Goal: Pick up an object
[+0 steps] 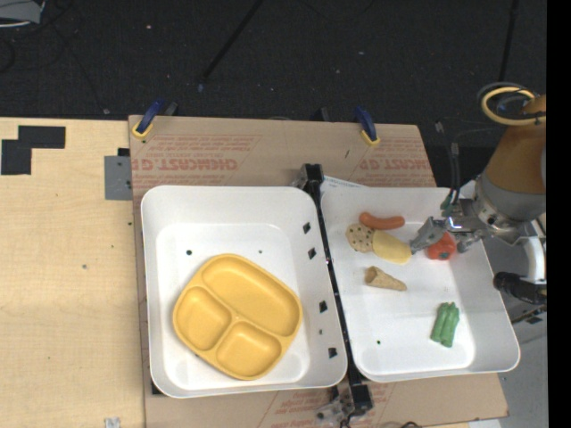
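1. Nearest the camera, a yellow divided tray (236, 315) sits in the left bin (161, 230).
2. Toward the right bin's (500, 350) front lies a green vegetable (444, 323).
3. Farther back rest a cone-shaped piece (384, 279), a cookie (359, 236) and a yellow piece (391, 247).
4. Beyond them lies a sausage (382, 221).
5. At the right wall, the gripper (431, 236) partly hides a red object (441, 250); its grip cannot be made out.
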Tool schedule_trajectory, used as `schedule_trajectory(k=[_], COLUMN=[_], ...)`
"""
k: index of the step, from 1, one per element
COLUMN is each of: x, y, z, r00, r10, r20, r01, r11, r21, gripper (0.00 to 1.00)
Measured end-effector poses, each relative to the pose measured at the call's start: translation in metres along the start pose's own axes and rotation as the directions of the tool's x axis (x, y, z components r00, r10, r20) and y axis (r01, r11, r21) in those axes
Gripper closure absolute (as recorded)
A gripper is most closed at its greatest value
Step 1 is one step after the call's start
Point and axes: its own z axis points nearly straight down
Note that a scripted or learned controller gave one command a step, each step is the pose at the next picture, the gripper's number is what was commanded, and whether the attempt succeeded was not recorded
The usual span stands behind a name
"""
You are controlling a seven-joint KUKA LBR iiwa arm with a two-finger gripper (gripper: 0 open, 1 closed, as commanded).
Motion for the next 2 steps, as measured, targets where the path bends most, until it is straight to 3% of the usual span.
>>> schedule_trajectory(k=[1, 2], x=[0.001, 0.0], y=[-0.001, 0.0], z=[0.053, 0.04], r00=[1.0, 1.0], r10=[0.0, 0.0], r20=[0.0, 0.001], r01=[0.0, 0.0], r11=[1.0, 1.0], r21=[0.001, -0.004], gripper=[0.0, 1.0])
